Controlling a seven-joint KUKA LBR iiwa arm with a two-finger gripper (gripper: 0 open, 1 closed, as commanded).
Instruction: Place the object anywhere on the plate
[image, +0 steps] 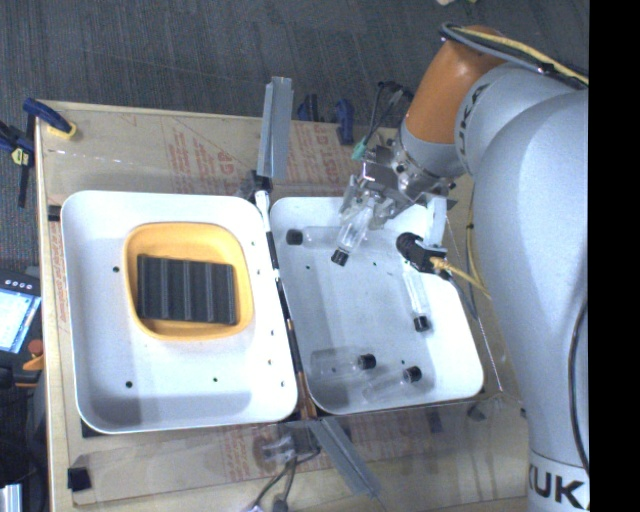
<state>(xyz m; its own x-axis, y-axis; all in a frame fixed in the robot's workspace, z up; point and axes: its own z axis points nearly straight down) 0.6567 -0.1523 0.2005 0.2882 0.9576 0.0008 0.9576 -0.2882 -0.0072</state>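
Clear plastic is what you're dealing with: the object looks like a see-through vial with a dark cap, and it sits between the fingers of the end effector, hanging tilted over the top of the right bin. So the fingers are pinched on that vial, cap end pointing down-left. More clear vials lie loose in that bin: one near the right wall and a couple near the bottom edge.

The plate, yellow-rimmed with a dark ribbed middle, sits in the left bin, well apart from the end effector.

My read is you're past the pick and at the carry stage. Next move calls for swinging left across the divider between the bins, getting over the plate, then lowering and letting go. A slippery tilted vial could roll once released, so aim for the middle.
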